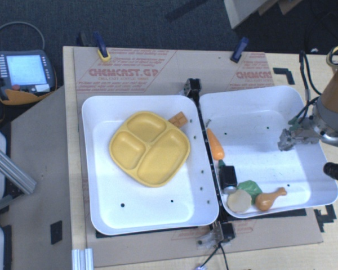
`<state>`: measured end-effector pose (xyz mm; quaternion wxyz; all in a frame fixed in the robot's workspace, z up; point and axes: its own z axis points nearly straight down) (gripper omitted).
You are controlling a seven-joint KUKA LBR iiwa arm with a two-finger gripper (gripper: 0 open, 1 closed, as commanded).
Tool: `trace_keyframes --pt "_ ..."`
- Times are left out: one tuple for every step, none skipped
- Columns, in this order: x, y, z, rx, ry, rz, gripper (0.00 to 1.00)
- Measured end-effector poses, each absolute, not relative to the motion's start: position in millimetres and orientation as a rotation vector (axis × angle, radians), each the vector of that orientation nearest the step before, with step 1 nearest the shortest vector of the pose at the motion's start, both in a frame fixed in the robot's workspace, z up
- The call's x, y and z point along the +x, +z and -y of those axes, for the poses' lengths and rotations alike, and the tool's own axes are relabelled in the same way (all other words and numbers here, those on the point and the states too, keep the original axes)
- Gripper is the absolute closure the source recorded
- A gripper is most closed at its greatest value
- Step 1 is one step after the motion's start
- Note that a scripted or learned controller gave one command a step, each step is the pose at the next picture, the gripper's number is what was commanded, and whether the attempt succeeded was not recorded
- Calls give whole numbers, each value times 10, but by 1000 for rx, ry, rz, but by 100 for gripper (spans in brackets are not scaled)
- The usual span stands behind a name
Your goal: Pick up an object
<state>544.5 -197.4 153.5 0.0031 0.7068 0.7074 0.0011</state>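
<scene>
The robot arm
The arm [333, 103] has a tan-orange part, then grey, a small grey metal gripper [288, 140] and thin black cables [307, 77].

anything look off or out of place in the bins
Mostly tidy. The yellow divided plate sits askew in the left bin, partly covering a small brown piece at its upper edge.

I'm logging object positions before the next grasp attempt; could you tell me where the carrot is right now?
The carrot lies in the right bin, against its left wall, just above the small black block.
</scene>
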Motion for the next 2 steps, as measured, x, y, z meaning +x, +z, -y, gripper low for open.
trace_keyframes --pt "5465 2170 1977 2215 3 -2218 100" --pt "5476 2554 1980 2216 3 -2218 100"
